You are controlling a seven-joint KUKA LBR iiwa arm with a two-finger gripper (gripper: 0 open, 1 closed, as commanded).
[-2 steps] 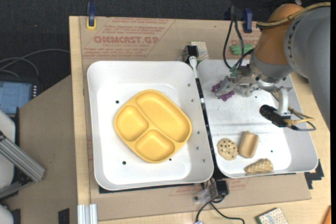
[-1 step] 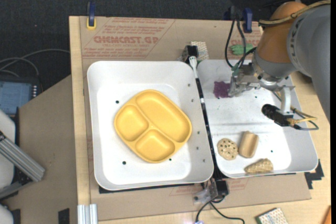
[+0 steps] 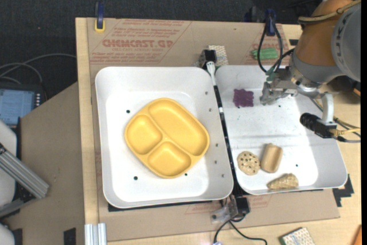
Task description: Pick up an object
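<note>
- In the right bin, near its far wall: gripper hanging low, just to the right of a small purple block, apart from it by a narrow strip of bare white floor.
- Between the fingers, nothing to be seen; whether spread or closed, impossible to tell at this angle and size.
- Behind the gripper, grey arm with orange band reaching in from the right, bent down steeply, likely so as to come at the bin floor from above.
- Along the near side of the same bin, well apart from the gripper: a round speckled cookie, a tan cylinder just beside it, and a pale crusty piece close to the near rim. All loose and free to be taken.
- In the left bin: a yellow divided tray with three compartments, lying flat and turned at a slant, far from the arm's reach at this pose.
- Judged by nearness, purple block as the likely target; grasp not yet made, and a short shift to the left needed before closing.
</note>
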